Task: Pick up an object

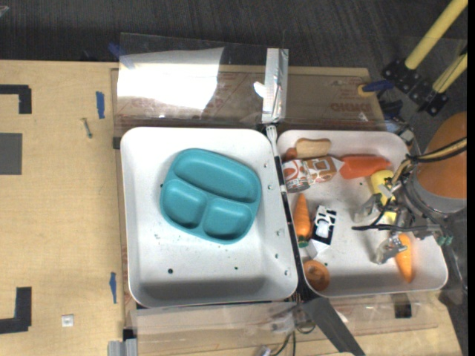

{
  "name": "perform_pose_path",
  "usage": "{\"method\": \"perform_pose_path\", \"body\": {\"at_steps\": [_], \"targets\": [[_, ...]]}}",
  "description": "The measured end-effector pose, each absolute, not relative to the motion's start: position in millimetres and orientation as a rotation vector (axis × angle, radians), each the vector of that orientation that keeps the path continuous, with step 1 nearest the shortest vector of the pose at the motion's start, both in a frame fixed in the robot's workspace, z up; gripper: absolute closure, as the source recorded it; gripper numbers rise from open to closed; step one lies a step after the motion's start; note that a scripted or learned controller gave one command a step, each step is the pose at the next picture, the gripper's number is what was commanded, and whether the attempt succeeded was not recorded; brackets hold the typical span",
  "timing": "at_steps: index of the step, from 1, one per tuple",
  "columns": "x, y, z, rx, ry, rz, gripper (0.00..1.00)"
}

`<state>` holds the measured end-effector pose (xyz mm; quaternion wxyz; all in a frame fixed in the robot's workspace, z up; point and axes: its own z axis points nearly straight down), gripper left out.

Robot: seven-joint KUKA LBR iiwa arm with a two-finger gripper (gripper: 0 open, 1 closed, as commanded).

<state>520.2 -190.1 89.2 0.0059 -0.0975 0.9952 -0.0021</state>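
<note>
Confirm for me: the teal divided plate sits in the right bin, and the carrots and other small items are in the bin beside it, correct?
Not quite. The camera view shows the teal divided plate in the left bin, not the right. The carrots and other small items lie in the right bin beside it, as you said.

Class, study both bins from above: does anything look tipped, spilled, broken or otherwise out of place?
Nothing stands out. The teal divided plate lies flat in the left bin. The right bin holds loosely scattered toy foods, including a carrot, with the gripper above them.
</note>
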Motion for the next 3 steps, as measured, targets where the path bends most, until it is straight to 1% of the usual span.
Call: {"method": "perform_pose_path", "body": {"at_steps": [1, 2, 3], "targets": [[498.3, -200.6, 88.9, -0.448, 3.097, -0.007, 0.0], [502.7, -199.7, 101.6, -0.45, 3.085, -0.014, 1.0], [577.7, -198.6, 255.3, -0.264, 3.114, -0.008, 1.0]]}}
